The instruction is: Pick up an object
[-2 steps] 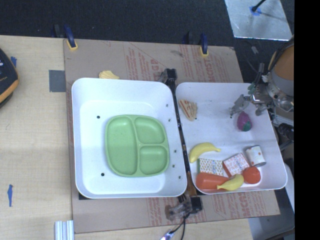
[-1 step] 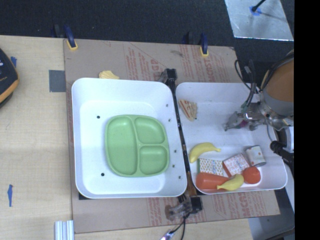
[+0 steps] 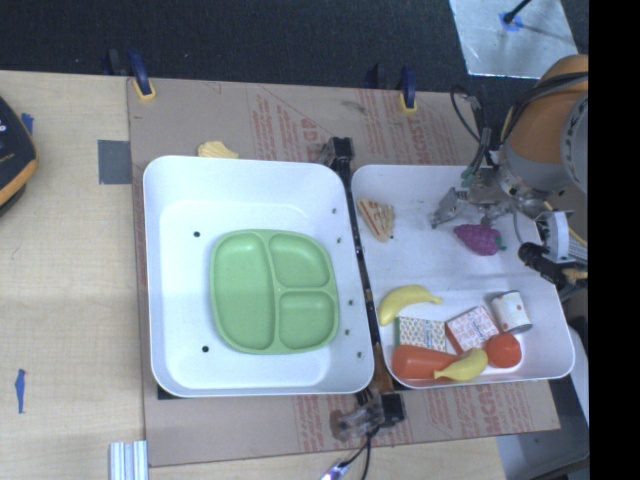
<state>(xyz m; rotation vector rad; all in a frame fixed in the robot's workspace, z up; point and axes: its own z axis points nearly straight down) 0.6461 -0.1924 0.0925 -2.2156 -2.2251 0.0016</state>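
Note:
My gripper (image 3: 478, 214) hangs over the back right part of the right bin (image 3: 440, 268), below the arm's orange band. Its fingers are spread open, and nothing sits between them. A purple bunch of grapes (image 3: 478, 238) lies on the bin floor just in front of the fingertips. A toast slice (image 3: 377, 218) lies at the bin's back left and a yellow banana (image 3: 407, 300) near its middle. Along the front lie a small can (image 3: 512, 311), two cartons (image 3: 470, 326), a red tomato (image 3: 503, 350), an orange carrot (image 3: 418, 361) and a second yellow piece (image 3: 462, 367).
The left bin (image 3: 180, 218) holds a green divided plate (image 3: 273, 290). A small yellow item (image 3: 216, 150) lies on the cardboard behind that bin. Clamps (image 3: 341, 151) sit between the bins at back and front. A black and orange device (image 3: 12, 153) rests at the far left.

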